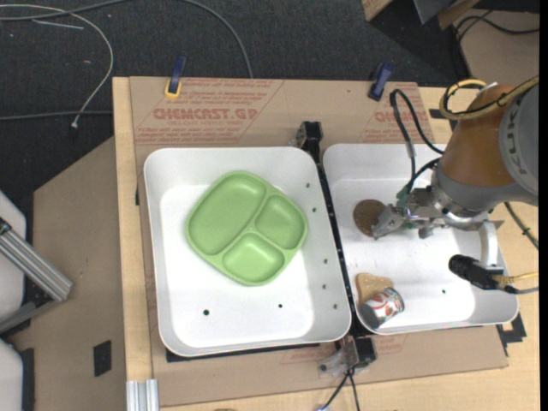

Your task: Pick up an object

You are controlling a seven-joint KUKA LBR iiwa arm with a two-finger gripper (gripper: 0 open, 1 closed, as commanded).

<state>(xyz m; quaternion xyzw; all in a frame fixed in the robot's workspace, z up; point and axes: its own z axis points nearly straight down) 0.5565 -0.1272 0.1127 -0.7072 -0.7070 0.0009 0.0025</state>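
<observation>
Fingers first: from up here I honestly can't tell how they stand. The gripper (396,222) is low in the right bin (479,306), and its tip is a jumble of metal and cable right up against a round brown object (368,216). Whether it has closed on anything or is just parked beside it, the angle doesn't give me that. It looks like they're touching or just about, nothing more certain than that.

Candidates for the pick: that brown disc-ish thing sits near the left wall of the right bin, roughly mid-height in the view. Down in the bin's near-left corner there's a small red and silver can (384,306) lying on its side, with a tan scrap (372,282) touching it on the upper side. Over in the left bin (171,315) a green divided plate (247,228) lies flat in the middle, well apart from the arm.

Progress-wise, I'd call it the grasp stage at best. The arm is down at the brown object, so the approach looks done, but nothing is lifted off the bin floor and I can't confirm a hold. Closing on it (if that hasn't happened) and the lift are what's left.
</observation>
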